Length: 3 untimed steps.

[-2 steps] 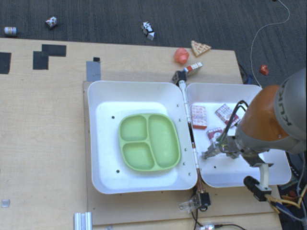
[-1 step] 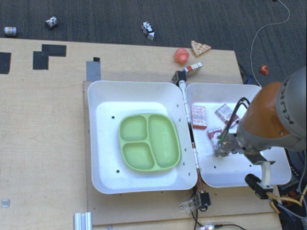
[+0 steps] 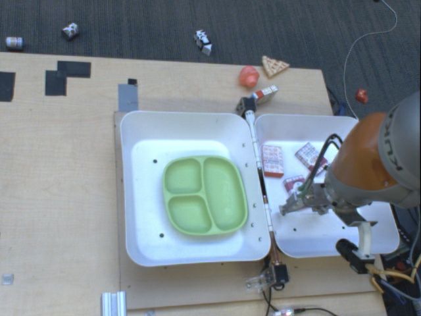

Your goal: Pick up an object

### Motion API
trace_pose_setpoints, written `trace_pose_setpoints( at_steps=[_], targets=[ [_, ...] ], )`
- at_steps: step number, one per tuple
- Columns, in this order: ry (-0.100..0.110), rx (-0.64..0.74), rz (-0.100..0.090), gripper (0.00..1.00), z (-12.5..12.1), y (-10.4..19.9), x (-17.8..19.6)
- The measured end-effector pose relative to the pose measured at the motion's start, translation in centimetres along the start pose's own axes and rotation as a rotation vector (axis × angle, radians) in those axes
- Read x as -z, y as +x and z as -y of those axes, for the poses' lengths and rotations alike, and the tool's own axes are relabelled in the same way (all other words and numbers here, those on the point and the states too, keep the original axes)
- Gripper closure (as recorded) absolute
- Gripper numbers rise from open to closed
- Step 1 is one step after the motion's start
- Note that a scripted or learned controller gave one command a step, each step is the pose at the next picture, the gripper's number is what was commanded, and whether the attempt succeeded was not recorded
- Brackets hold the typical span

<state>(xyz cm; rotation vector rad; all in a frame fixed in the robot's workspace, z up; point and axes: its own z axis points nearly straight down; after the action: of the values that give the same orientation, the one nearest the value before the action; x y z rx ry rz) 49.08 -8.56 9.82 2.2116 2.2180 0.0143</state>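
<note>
I am watched by one camera, fixed above my bench (image 3: 59, 176) and looking down at a slant. It stands far enough back to take in both white bins: the left bin (image 3: 131, 176) with its green divided tray (image 3: 205, 195), and the right bin (image 3: 309, 239). Dark carpet (image 3: 164, 12) fills the top. My arm (image 3: 371, 160) enters from the right.

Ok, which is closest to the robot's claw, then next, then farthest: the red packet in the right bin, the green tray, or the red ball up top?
From the gripper in the right bin:
1. Red packet, in the same bin, up and left of it.
2. Green tray, over in the left bin.
3. Red ball, on the bench past both bins.
</note>
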Motion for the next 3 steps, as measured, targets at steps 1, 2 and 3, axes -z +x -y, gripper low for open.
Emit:
trace_pose_setpoints(
  at_steps=[1,2,3],
  targets=[
    [-0.004,0.002,-0.001,1.0,-0.2,0.1,1.0],
    [-0.004,0.002,-0.001,0.0,-0.2,0.1,1.0],
    [0.006,-0.003,0.0,0.0,0.2,0.1,-1.1]
  ],
)
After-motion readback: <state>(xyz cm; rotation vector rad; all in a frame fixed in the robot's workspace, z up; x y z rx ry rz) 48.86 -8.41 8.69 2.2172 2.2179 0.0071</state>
